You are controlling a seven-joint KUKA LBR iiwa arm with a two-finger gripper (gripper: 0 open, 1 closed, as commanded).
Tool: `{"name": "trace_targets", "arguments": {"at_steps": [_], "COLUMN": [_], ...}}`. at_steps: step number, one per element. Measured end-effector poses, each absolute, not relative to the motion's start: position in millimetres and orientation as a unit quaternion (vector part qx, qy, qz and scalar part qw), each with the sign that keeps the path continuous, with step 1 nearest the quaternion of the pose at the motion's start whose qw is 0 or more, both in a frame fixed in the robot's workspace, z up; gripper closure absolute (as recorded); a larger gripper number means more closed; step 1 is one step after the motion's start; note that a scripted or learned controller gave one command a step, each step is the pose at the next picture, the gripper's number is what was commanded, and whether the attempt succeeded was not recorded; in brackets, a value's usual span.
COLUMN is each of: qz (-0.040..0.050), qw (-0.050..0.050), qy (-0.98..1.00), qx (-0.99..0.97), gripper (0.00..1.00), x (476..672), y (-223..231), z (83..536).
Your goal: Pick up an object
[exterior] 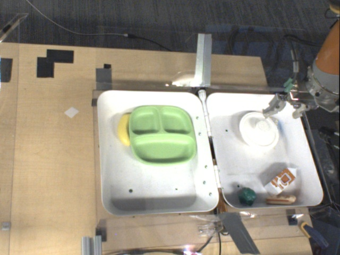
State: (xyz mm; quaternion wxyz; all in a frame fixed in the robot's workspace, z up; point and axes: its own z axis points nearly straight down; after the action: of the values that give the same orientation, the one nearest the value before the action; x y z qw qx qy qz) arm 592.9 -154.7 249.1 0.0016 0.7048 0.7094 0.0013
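Two shallow white bins sit side by side on the wooden counter: the left bin holds one green three-compartment plastic tray lying over one yellow object, mostly hidden at the tray's left edge. The right bin holds four things: one round white bowl, one small dark green ball, one white-and-orange packet and one slim brown stick. The end effector hangs over the right bin's far right corner, just beside the bowl, with nothing between its fingers, though how far they are parted I cannot tell.
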Motion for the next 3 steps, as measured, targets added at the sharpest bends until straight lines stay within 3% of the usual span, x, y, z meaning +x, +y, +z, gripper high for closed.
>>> {"name": "trace_targets", "arguments": {"at_steps": [1,2,3], "qz": [0.0007,0.0127,0.0019], "qw": [0.001,0.025,0.004], "qy": [0.718,0.776,0.829], "qx": [0.696,0.63,0.559], "gripper": [0.0,0.0,0.0], "x": [574.1,615.9,620.4], "y": [-126,-114,-147], "z": [159,137,146]}}
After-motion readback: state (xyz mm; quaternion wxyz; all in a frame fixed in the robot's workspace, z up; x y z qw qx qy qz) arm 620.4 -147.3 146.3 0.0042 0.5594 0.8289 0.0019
